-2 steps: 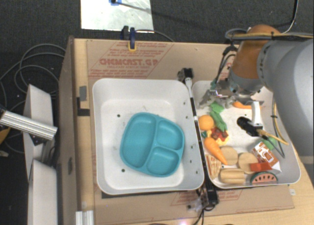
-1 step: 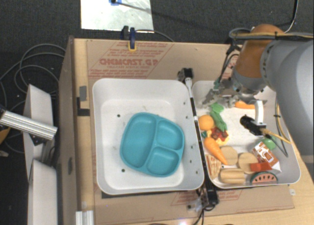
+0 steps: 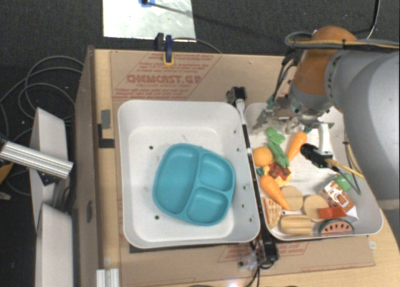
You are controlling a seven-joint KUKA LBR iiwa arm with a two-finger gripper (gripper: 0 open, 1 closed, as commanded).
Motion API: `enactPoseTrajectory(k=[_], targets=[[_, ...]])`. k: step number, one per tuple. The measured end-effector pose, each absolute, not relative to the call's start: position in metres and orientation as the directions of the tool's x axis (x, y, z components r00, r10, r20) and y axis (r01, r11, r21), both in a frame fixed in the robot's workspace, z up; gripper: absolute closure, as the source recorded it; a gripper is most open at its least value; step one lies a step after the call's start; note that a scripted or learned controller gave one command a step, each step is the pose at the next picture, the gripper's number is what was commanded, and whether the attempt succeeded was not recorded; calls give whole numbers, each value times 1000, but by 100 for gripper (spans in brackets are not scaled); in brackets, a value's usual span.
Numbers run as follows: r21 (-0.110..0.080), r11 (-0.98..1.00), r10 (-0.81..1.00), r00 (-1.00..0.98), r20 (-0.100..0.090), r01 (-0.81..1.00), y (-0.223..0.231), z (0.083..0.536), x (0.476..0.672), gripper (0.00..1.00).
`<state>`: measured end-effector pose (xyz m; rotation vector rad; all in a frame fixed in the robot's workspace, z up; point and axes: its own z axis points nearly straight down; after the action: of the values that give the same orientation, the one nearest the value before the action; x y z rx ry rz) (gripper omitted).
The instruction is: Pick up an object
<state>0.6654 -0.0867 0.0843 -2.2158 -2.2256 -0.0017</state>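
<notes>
The right bin [image 3: 369,217] holds a heap of toy food. An orange carrot [image 3: 297,145] and a green piece [image 3: 275,137] lie near its far end, with a yellow-orange fruit [image 3: 262,156] by the left wall. A second carrot [image 3: 273,191] lies lower down, beside round tan slices [image 3: 292,196] and a bun [image 3: 297,224]. My gripper [image 3: 284,117] hangs low over the far end of this bin, just above the green piece and the upper carrot. The wrist covers much of it. I see nothing lifted off the bin floor.
The left bin [image 3: 134,123] holds a blue divided plate [image 3: 194,182]. A red carton [image 3: 337,195] and a watermelon slice [image 3: 340,226] lie at the right bin's near corner. The wall between the bins [image 3: 247,154] runs just left of the gripper.
</notes>
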Motion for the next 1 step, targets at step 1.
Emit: enactPoseTrajectory(k=[1], targets=[[-1, 0, 1000, 0, -1, 1000, -102, 84, 630, 0]])
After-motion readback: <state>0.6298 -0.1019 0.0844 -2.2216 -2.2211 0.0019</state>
